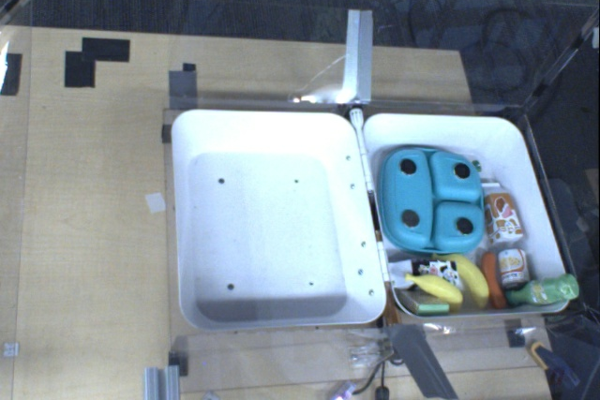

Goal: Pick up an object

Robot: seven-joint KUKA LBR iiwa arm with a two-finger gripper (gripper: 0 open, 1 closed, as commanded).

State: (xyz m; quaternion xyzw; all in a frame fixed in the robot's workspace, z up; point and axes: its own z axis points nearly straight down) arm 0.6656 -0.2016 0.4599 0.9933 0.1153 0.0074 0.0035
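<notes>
Clutter crammed into the right bin's [525, 143] near corner, right of the smooth white left bin [184, 201]. Teal four-lobed plastic tray [433, 200] with dark dots, overlapping a black-and-white item [448, 271] too hidden to name. Below, yellow bananas [441, 288], then an orange carrot shape [493, 282], labelled jars [512, 265] with blurred print, and a green piece [546, 291]. Gripper state impossible to tell.

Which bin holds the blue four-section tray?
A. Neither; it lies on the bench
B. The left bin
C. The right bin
C: the blue tray lies inside the right bin, above the bananas and small cans crowded at its near end.
</notes>
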